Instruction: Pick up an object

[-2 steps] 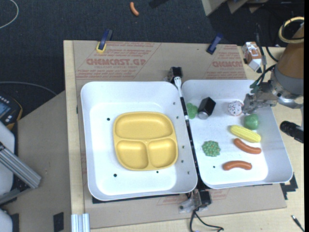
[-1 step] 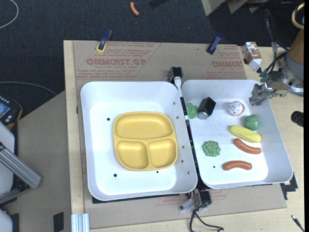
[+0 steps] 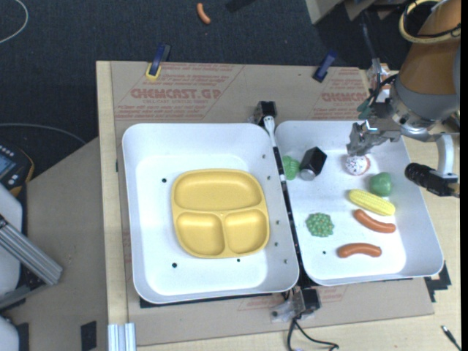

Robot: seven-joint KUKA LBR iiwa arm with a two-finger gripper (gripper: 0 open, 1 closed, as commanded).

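Starting at the left: the left bin (image 3: 139, 196) sits on the table (image 3: 110, 123), and in it lies a yellow divided plate (image 3: 219, 212), flat, three compartments, near the middle of the bin. Moving across the seam between the bins, a black clip (image 3: 265, 111) stands at the top of it. Into the right bin (image 3: 417, 247) now: a small green piece (image 3: 291, 168) lies just against the left wall, and a black can (image 3: 313, 162) lies tilted right beside it. Lower down, a green broccoli floret (image 3: 319, 224) sits by itself. Further right, a sausage (image 3: 359, 251) lies near the front of the bin, another sausage (image 3: 375, 221) above it, and a yellow corn cob (image 3: 371, 202) just above that one, nearly touching. A green ball (image 3: 380, 183) rests by the cob's upper end. My gripper (image 3: 358, 149) hangs over the bin's upper right, right above a white speckled ball (image 3: 356, 165); I cannot tell whether it is open or closed, or whether it touches the ball.
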